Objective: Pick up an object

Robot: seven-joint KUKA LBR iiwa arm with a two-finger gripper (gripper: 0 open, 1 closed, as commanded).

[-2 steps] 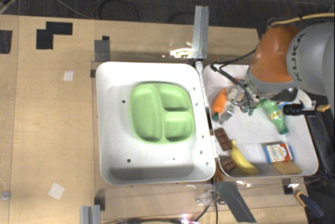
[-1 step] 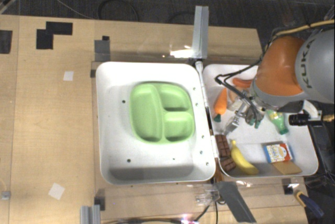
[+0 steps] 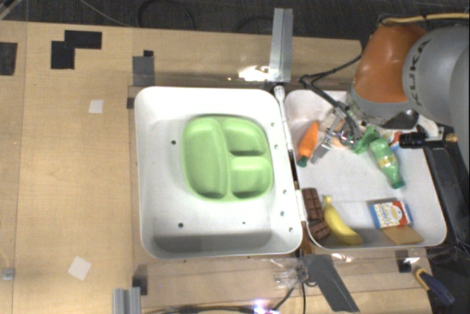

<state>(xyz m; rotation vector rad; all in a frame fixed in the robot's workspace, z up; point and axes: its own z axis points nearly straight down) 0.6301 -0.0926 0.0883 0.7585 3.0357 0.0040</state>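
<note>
The gripper hovered at the carrot's three o'clock, near the right bin's wall; whether its claw was open I could not tell. Closing there might have merely nudged the carrot against the wall, or snagged the bottle at four o'clock.

The left bin was white and held a pale green divided tray. The right bin was white, containing an orange carrot, green bottle, yellow banana, brown chocolate bar, and blue-and-white carton. The bench was light wood.
</note>
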